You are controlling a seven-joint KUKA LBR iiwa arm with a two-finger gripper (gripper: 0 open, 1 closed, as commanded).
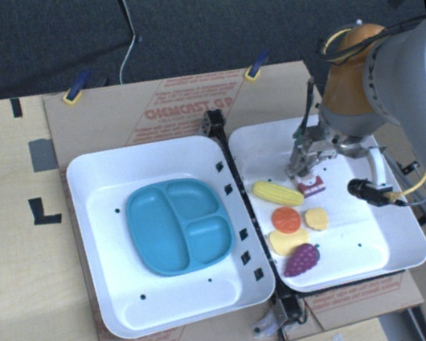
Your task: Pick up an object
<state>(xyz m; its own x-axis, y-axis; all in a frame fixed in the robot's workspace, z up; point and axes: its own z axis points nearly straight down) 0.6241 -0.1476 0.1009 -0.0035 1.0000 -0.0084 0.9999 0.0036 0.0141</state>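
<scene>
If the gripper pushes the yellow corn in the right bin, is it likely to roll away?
The corn looks long and rounded, so it would probably roll sideways if pushed across its length. It seems a smooth, stiff plastic toy, likely light and somewhat slippery. The orange fruit close beside it might stop it.

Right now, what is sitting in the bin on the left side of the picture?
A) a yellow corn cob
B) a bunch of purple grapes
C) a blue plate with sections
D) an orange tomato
C: the blue plate with sections lies alone in the left bin, while the purple grapes, corn cob and orange tomato all lie in the right bin.
</scene>
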